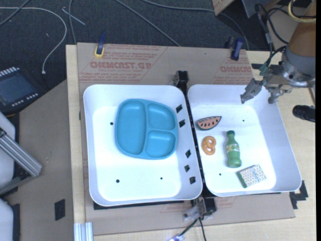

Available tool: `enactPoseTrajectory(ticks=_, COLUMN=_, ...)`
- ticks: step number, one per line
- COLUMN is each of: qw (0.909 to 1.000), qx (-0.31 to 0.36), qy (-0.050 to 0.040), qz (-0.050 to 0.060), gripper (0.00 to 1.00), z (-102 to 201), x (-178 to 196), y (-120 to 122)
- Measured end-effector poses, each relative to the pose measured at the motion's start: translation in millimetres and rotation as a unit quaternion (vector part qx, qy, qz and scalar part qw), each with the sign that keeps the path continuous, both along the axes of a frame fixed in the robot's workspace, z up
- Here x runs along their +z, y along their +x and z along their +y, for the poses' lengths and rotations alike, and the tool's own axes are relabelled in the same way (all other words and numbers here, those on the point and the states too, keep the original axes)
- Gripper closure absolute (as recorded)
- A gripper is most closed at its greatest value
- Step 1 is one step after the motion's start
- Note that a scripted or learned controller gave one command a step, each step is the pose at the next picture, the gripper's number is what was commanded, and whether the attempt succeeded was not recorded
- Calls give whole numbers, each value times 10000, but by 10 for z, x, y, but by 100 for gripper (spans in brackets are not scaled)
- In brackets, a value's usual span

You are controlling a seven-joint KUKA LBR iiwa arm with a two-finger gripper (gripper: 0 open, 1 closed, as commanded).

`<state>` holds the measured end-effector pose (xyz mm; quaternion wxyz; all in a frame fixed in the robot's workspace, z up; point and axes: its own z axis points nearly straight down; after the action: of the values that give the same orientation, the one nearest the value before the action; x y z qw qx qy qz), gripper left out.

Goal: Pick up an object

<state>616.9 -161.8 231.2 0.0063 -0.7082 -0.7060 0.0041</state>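
Two white bins sit side by side on a cardboard-covered bench. The left bin point(100, 134) carries a blue plate point(146, 128) with three compartments, lying flat near the bin's middle, slightly toward its far edge. Black clips line the shared wall between the bins. Two blue clamps point(101, 47) grip the far edge of the cardboard.

The right bin point(276, 134) carries four small things, all well apart from the gripper. A watermelon slice point(208, 122), red with a green rind and dark seeds, lies near the bin's left wall, about midway along it. Just beside it, toward the near edge, lies a brown pretzel point(208, 144). A green bottle point(232, 149) with a yellow label band lies on its side to the right of the pretzel, its cap pointing toward the far edge. A green-edged sponge point(252, 175) with a pale speckled face lies tilted near the near edge, just beyond the bottle's base. None of them touch, and nothing lies over any of them.

The gripper point(261, 92) hangs over the far right corner of the right bin, fingers spread wide, nothing between them and touching nothing. The arm point(303, 44) rises to the right above it.
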Motion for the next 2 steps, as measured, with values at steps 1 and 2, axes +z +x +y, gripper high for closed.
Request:
enactPoseTrajectory(ticks=1, qw=10000, qx=16, qy=-14, qz=-70, gripper=0, z=4, x=86, y=25)
enactPoseTrajectory(ticks=2, qw=10000, qx=22, qy=-7, qz=-47, gripper=0, z=30, x=-348, y=68)
